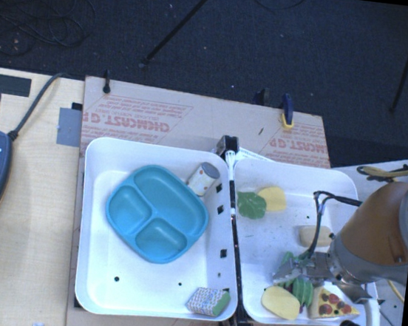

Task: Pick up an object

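In the right bin (335,185), gripper (295,271) low over a green toy (302,290), finger state unclear, yellow piece (280,302) and pizza slice (334,304) beside it.

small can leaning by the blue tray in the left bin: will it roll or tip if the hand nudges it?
Probably both. The can is a short cylinder lying tilted against the blue tray rim, so a side push would likely roll it. It looks small and light, so it may skid on the smooth white bin floor. Its round side could slip from a pinch.
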Robot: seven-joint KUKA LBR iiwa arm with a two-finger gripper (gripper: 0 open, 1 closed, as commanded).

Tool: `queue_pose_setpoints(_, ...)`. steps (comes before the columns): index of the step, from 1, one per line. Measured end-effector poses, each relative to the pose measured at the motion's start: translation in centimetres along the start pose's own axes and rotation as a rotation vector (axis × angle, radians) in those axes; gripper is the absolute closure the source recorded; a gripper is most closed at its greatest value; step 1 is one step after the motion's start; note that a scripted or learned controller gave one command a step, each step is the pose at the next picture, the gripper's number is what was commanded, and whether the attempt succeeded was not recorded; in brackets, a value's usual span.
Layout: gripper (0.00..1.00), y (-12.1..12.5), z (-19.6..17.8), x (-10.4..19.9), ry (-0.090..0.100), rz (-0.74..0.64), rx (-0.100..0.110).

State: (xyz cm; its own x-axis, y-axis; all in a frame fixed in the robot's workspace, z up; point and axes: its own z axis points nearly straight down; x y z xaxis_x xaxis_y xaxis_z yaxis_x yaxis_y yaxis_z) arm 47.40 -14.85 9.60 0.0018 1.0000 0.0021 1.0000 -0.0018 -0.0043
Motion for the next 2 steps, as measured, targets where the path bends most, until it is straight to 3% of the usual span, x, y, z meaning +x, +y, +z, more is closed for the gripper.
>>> queue_pose_setpoints(1,0.0,4.06,0.06,-5.49,-0.005,0.0,-0.005)
queue_pose_setpoints(2,1.0,3.86,-0.89,-5.35,0.0,0.0,-0.001)
